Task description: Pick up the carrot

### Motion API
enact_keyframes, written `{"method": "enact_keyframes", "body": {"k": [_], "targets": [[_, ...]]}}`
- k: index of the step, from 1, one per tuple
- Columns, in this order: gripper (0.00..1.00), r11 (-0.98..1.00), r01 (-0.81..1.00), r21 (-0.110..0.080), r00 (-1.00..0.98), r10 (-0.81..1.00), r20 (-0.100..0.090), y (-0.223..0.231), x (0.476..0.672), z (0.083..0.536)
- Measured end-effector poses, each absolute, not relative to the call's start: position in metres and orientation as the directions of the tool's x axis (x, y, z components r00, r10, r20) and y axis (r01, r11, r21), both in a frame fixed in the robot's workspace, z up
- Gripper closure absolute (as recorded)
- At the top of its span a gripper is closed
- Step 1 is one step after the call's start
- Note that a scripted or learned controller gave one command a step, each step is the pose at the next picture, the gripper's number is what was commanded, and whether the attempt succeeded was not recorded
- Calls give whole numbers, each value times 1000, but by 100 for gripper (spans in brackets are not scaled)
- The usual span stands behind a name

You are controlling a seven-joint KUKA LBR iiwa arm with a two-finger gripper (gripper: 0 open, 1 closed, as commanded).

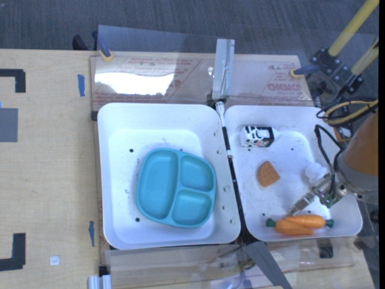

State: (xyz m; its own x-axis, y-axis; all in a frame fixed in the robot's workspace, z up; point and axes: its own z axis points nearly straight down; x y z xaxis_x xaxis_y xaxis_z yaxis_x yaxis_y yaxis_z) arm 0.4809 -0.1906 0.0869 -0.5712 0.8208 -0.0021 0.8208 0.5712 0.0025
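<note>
Gripper (pixel 301 205) just above carrot (pixel 299 223) in rt bin (pixel 289 125); can't tell its state — nothing visibly held.

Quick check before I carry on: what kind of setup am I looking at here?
Most likely a robot test bench in a lab, not a kitchen: two white bins side by side on a wooden bench, with toy-like items such as a carrot and a blue divided plate, and the gripper reaching in.

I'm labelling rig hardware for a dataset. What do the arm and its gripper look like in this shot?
The arm shows a broad orange band above a grey wrist. Black and yellow cables loop beside it. The gripper is small, of silvery metal with slim fingers and a greenish fitting at its base.
</note>
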Motion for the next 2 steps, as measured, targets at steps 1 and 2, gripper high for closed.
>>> {"method": "enact_keyframes", "body": {"k": [1, 2], "targets": [[0, 488, 873, 4, -488, 873, -3, -157, 481, 146], [0, 511, 859, 4, -511, 859, -6, -198, 486, 214]]}}
